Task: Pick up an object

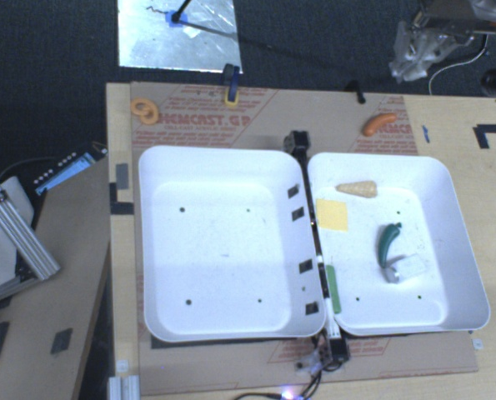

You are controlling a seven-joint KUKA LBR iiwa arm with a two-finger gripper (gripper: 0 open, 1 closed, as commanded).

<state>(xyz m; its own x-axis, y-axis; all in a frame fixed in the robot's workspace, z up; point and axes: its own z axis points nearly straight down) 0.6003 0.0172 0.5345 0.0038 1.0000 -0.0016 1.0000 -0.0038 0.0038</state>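
The right bin [456, 223] holds a tan cone-shaped piece [358, 189] near its far wall. A flat yellow square [332, 215] lies left of centre. A dark green curved object [388, 240] sits in the middle, with a small clear-grey item [402, 267] just below it. A thin green stick [333, 288] lies along the left wall. My gripper [412, 55] hangs at the top right, beyond the bench's far edge, well apart from the bin and every object.
The left bin [147, 223] sits beside the right one. On the cardboard behind the bins lie an orange sausage-shaped toy [379, 124], a tan ring [145, 111] and a yellow-blue clamp [230, 86]. A shiny metal sheet [177, 23] lies at the far left.
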